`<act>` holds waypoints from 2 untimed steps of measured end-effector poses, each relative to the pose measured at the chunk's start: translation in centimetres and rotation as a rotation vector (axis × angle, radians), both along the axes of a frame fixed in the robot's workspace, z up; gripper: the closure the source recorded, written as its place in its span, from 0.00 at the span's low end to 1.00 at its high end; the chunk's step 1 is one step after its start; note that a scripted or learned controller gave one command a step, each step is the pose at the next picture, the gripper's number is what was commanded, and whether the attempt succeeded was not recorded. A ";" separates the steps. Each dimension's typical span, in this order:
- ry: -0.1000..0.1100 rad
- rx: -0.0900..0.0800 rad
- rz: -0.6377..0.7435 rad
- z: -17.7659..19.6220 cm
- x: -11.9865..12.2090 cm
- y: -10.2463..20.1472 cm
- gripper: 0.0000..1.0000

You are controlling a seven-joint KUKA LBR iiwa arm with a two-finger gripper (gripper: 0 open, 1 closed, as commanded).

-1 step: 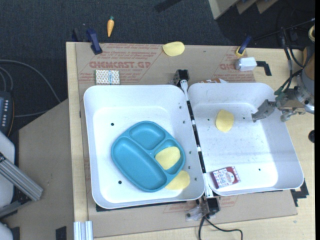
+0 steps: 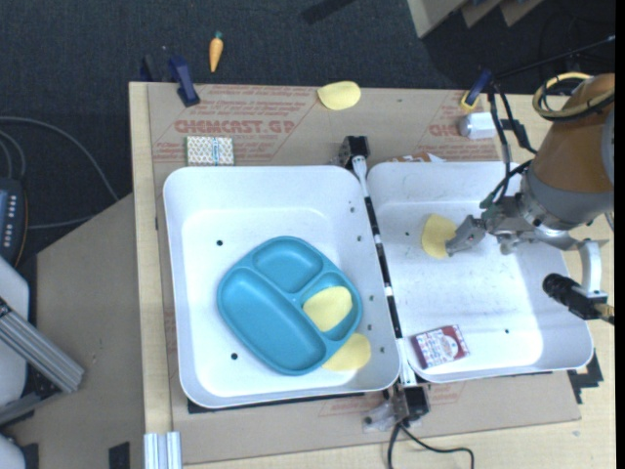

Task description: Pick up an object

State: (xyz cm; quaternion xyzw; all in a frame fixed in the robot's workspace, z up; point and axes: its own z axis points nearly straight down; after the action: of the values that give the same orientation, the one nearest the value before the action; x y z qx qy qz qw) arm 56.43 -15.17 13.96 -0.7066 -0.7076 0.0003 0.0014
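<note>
My claw (image 2: 467, 236) sits low in the right bin (image 2: 508, 306), reaching in from the right, and its dark tip lies right against the right-hand edge of a flat yellow piece (image 2: 436, 234) that looks like a potato-chip toy. That piece lies immediately to the left of my tip, touching or just short of it; I cannot tell which. It is roughly round, a little taller than wide, so it offers no strong long axis to line up with. I cannot tell from this slant how far my claw is parted, and I see nothing caught in it. My judgement is that the coming move turns on this one thing: the yellow piece is to my left at about the same depth in the bin, so a short shift left over it would come before any closing. Counting what lies about: two white bins, the left bin (image 2: 195, 213) and the right; four yellow chip-like pieces, one by my tip, one in the blue divided plate (image 2: 264, 311) at (image 2: 328, 306), one beside that plate's lower rim (image 2: 350, 354), and one out on the bench (image 2: 244, 115) at (image 2: 339, 95); one blue plate; one small red packet (image 2: 438, 345) near the right bin's front edge; one toy carrot (image 2: 216, 51) lying off the bench on the floor beyond it.
</note>
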 end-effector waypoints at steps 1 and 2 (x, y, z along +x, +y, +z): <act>-0.003 -0.001 0.000 -4.0 5.0 4.0 0.00; -0.006 -0.002 0.001 -3.0 5.0 3.9 1.00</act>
State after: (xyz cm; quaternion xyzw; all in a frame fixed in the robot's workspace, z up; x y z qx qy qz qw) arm 61.48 -11.23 11.00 -0.7064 -0.7078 -0.0010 -0.0015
